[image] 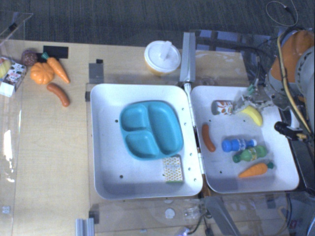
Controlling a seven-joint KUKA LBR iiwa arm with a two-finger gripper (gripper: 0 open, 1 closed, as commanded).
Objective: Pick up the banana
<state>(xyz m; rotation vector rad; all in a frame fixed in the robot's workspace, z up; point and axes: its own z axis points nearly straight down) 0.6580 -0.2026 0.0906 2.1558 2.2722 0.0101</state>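
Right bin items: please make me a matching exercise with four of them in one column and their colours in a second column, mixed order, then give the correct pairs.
Things, all in the right bin:
1. banana
2. sausage
3. bottle near the middle
4. carrot

Colours:
A. blue
B. orange with a green top
C. yellow
D. reddish brown

Pairs: 1-C, 2-D, 3-A, 4-B

The banana lies at the far side of the bin, right beside the gripper.
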